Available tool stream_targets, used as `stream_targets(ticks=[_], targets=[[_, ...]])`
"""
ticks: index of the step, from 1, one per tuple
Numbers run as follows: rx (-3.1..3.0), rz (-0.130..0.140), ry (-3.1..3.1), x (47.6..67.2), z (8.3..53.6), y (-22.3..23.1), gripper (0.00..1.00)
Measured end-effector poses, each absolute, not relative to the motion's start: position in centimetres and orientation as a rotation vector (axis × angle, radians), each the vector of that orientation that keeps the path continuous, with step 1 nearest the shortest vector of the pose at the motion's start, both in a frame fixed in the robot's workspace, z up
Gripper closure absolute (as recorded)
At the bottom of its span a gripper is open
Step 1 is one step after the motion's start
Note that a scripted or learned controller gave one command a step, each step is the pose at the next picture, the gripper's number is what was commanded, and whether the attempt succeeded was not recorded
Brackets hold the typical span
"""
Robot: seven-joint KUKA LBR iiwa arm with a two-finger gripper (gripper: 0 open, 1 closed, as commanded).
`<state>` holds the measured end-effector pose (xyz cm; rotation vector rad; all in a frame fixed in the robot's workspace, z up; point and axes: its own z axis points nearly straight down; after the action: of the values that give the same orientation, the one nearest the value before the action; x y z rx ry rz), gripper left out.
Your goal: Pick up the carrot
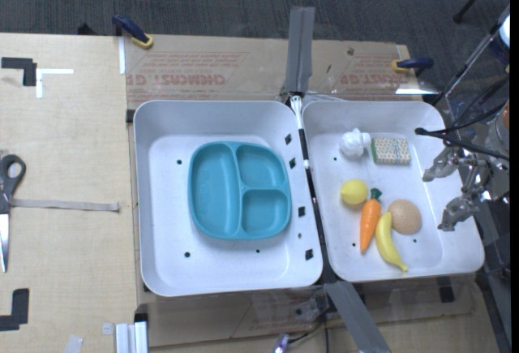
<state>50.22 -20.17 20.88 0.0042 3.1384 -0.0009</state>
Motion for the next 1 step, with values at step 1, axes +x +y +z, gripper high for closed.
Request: stream_targets(ticks=[1], targets=[[0.119,0.000,3.135,51.85,17.79,-13.93,0.00]])
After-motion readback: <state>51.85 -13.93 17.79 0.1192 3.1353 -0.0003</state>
